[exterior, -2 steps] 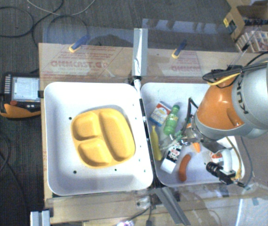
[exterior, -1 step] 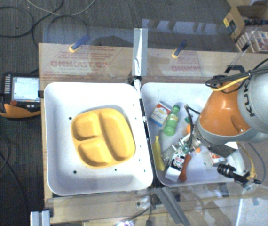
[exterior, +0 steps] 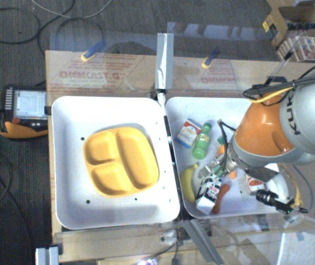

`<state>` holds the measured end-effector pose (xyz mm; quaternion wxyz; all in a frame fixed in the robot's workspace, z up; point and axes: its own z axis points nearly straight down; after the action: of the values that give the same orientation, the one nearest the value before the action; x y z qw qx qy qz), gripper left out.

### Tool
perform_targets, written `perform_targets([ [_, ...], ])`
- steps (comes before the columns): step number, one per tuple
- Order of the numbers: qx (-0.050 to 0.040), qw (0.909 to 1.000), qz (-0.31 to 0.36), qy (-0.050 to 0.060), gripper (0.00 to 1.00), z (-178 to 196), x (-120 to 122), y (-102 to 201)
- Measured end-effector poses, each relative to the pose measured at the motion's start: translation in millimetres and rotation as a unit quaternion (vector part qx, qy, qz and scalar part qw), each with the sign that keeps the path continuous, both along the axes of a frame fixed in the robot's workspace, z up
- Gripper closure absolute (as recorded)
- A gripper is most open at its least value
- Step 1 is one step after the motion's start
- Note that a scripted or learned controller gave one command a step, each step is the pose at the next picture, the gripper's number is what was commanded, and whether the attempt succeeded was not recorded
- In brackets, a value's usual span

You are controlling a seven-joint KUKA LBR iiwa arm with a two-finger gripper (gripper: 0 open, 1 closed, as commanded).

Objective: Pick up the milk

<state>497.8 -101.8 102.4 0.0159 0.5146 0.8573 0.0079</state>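
The gripper (exterior: 217,173) is hovering in the right bin (exterior: 174,148), its state I cannot tell, and should be moving toward eleven o'clock to the milk (exterior: 188,133).

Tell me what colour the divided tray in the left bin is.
Yellow; the tray shows plainly in the camera view.

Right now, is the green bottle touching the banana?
Apart. The camera view shows bare white bin floor between the green bottle and the banana lower in the right bin.
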Motion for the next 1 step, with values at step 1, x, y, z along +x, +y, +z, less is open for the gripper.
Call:
perform_targets([
  [1, 0.0003, 1.0, 0.0, 0.005, 0.0, -1.9, -2.7, -0.5],
])
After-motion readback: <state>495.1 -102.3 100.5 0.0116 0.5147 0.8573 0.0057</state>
